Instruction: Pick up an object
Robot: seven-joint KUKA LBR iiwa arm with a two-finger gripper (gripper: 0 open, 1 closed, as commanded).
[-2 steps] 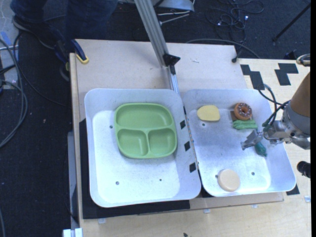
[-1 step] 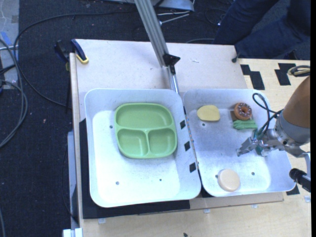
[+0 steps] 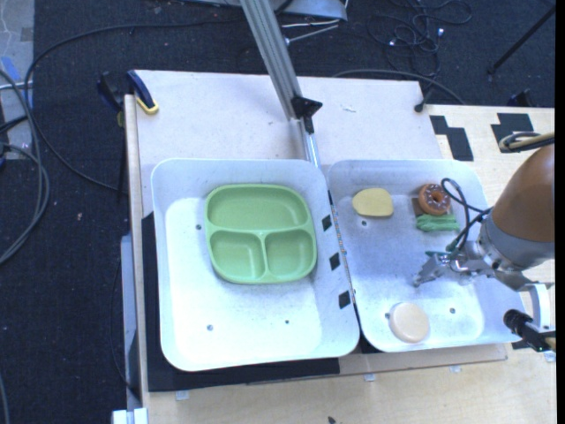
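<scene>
In the right bin [image 3: 380, 237] lie a yellow oval piece [image 3: 372, 203], a brown doughnut [image 3: 433, 199] with a green item [image 3: 439, 223] just below it, and a pale round disc [image 3: 410, 322] near the front. My gripper [image 3: 427, 272] hangs low over the bin's middle right, reaching in from the right. It is between the green item and the pale disc and apart from both. Nothing shows between its fingers.
The left bin [image 3: 177, 307] holds a green three-compartment tray [image 3: 261, 233]. A grey metal pole [image 3: 274, 47] slants over the bench behind the bins. The orange-banded arm [image 3: 530, 206] covers the right bin's right edge.
</scene>
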